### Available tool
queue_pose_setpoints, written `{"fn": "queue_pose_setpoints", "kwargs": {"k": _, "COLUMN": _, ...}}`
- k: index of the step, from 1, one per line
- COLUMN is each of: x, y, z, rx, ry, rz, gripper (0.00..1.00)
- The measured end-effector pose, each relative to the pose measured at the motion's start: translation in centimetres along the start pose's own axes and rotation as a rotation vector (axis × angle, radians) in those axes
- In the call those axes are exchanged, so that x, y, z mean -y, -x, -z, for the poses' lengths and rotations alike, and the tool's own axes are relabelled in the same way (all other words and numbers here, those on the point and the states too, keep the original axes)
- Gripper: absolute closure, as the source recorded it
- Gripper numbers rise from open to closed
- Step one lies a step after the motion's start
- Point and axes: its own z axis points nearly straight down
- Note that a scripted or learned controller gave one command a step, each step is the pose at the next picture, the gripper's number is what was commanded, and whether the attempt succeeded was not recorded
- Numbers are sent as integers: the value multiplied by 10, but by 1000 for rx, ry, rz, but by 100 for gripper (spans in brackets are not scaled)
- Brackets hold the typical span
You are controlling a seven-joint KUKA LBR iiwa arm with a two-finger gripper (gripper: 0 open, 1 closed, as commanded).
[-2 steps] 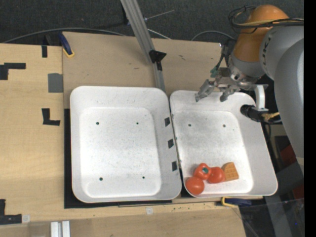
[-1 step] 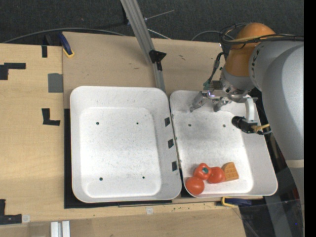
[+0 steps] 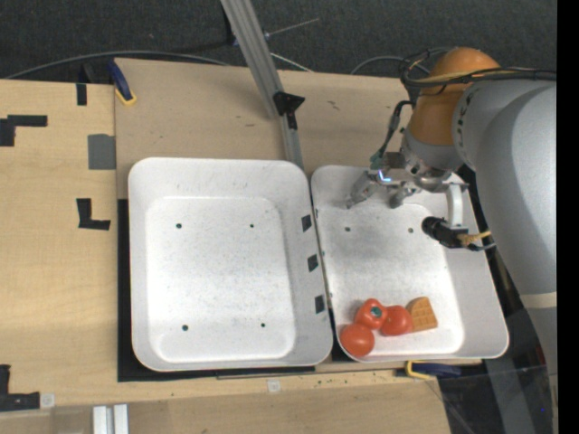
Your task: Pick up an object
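Three objects [image 3: 387, 318] in right bin [image 3: 470, 283]

A robotics lab is showing here: a pale plywood bench [image 3: 208, 125] is bearing two shallow white plastic bins [image 3: 145, 242], black tape marks [image 3: 86, 213] and trailing black cables [image 3: 54, 61].

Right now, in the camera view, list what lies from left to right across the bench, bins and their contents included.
Left bin → red object cluster at the right bin's near edge → gripper above that bin's far end → tan waffle-like piece → right bin's outer side.
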Motion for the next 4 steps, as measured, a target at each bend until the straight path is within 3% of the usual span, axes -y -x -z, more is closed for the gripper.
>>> {"fn": "queue_pose_setpoints", "kwargs": {"k": 1, "x": 0, "y": -1, "z": 10, "rx": 1, "ry": 0, "rz": 2, "gripper": 100}}
{"fn": "queue_pose_setpoints", "kwargs": {"k": 3, "x": 9, "y": -2, "z": 125, "rx": 0, "ry": 16, "rz": 1, "gripper": 100}}
{"fn": "queue_pose_setpoints", "kwargs": {"k": 4, "x": 9, "y": -2, "z": 128, "rx": -2, "ry": 9, "rz": 0, "gripper": 100}}
